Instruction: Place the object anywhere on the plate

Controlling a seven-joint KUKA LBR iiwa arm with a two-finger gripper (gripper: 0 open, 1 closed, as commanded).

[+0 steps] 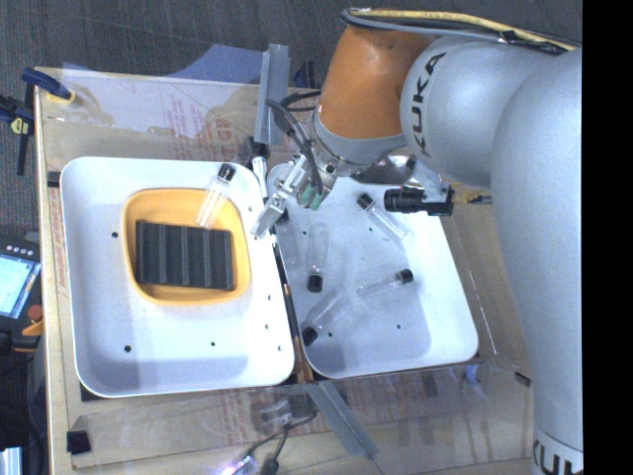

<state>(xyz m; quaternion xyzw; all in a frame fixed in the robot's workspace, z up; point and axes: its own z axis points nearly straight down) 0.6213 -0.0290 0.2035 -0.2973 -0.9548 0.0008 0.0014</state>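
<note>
A clear tube with a black cap lies tilted across the upper right rim of the yellow plate in the left bin. A dark ridged insert fills the middle of the plate. My gripper hangs over the seam between the two bins, just right of the tube and apart from it. It looks open, with nothing between its fingers.
The right bin holds several more clear tubes, one near its middle and one near its back, plus loose black caps. The arm's orange band and grey body loom over the right bin's back right.
</note>
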